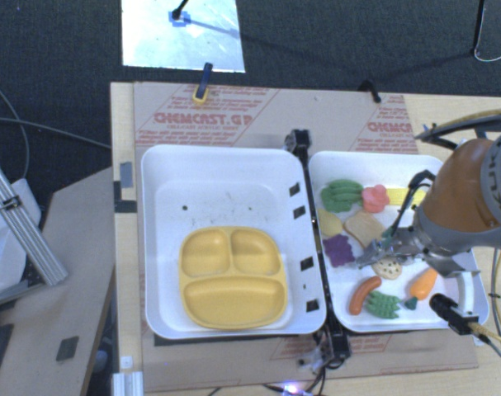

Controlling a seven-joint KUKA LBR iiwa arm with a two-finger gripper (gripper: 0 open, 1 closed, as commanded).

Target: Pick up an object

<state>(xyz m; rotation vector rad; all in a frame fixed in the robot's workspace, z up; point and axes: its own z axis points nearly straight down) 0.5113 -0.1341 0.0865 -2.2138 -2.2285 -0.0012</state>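
The right bin (456, 320) holds several toy foods: a green pea pod (342, 193), a pink piece (374, 196), a tan bread slice (364, 225), purple grapes (338, 249), a dotted cookie (389, 268), an orange carrot (423, 284), a red sausage (365, 294) and a green leafy piece (383, 305). My gripper (382, 252) hangs low over the middle of this bin. It is just above the cookie and beside the bread slice. The wrist, with its orange band (469, 190), hides the bin's right part.
The left bin (163, 221) holds a yellow divided plate (232, 275). A black divider with clips (309, 221) runs between the bins. Cables (489, 324) trail at the bench's right front. A blue and yellow tool (203, 82) lies beyond the bins.
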